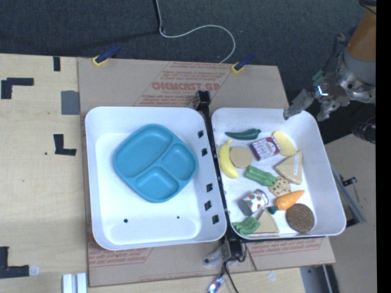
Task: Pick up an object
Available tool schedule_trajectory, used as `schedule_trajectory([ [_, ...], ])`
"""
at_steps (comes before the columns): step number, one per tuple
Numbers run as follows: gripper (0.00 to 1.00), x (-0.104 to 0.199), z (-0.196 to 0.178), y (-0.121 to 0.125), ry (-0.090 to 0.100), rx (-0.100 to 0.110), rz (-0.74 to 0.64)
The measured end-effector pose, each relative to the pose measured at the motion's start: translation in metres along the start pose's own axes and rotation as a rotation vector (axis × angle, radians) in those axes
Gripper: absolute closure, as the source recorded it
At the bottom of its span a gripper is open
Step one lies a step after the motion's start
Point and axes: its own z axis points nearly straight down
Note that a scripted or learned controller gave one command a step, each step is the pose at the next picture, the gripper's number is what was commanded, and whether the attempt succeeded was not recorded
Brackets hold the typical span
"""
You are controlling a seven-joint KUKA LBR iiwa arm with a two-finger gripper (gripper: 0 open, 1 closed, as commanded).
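The arm comes in from the right, its orange band (366, 38) up near the corner, and the pincer (299, 107) hangs just past the top right corner of the right bin (327, 182), over the cardboard sheet (183, 81) rather than over the toys. Nothing sits in it; whether it is released or clenched I cannot tell from here.

All the toy food lies in that right bin. A green chili (243, 134) rests near the top, with a yellow lemon (284, 142) and a small purple packet (265, 148) just below it. A banana (227, 160) curves along the left wall, touching a tan round cookie (241, 157). A green pickle (261, 176) lies in the middle, a cheese wedge (289, 168) to its right. Lower down are an orange carrot (287, 200), a brown round biscuit (300, 218), a small grey and white cup (253, 201), and some green leaves (247, 226).

The left bin (101, 182) holds a blue divided plate (155, 162). Both bins touch along the middle on the desk (36, 182).
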Motion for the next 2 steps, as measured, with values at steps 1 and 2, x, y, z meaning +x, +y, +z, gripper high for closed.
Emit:
schedule_trajectory([
  [1, 0.0, 0.028, 0.109, -0.042, 0.005, 0.013, 0.001],
  [2, 1.0, 0.027, 0.092, -0.038, 0.001, 0.001, 0.0],
])
